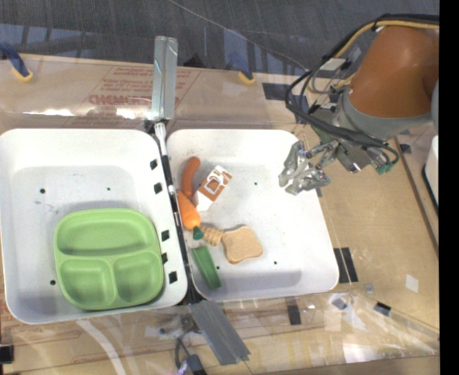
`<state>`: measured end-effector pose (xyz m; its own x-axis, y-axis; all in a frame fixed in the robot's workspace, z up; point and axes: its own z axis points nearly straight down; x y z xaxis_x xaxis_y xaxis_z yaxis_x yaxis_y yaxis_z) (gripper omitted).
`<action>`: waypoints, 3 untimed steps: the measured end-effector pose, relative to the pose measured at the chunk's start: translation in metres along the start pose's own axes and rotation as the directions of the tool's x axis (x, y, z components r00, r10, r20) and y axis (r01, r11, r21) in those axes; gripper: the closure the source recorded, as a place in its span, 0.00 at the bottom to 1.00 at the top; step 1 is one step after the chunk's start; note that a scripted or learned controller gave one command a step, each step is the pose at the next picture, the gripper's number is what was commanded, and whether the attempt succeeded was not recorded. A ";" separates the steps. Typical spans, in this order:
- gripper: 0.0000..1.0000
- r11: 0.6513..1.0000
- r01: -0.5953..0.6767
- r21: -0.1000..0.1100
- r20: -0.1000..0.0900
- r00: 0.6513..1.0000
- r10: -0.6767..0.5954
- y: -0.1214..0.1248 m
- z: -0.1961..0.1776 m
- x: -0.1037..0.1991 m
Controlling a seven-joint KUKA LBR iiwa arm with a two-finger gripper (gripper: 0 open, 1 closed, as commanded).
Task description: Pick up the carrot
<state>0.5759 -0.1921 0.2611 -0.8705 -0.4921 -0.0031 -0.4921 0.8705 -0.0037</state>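
The carrot (pixel 187 210), a short orange piece, lies against the left wall of the right bin (pixel 307 241), just below a reddish sausage (pixel 190 173). My gripper (pixel 303 176) hangs over the right part of that bin, near its right rim and well to the right of the carrot. It is open, with nothing between its fingers.
Beside the carrot sit a small white and orange carton (pixel 215 185), a slice of toast (pixel 242 244) and a green piece (pixel 207 266). The left bin (pixel 26 170) holds a green divided plate (pixel 108 258). A metal bar (pixel 164 76) rises behind the bins' shared wall.
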 end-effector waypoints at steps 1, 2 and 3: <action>1.00 0.913 0.409 0.000 0.001 0.913 -0.409 -0.006 -0.011 0.014; 1.00 0.839 0.544 -0.005 -0.001 0.839 -0.544 0.032 0.004 0.095; 1.00 0.732 0.682 -0.005 0.002 0.732 -0.682 -0.006 0.031 0.023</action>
<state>0.5590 -0.2088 0.2298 -0.3016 -0.9534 -0.0021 -0.9534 0.3016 0.0003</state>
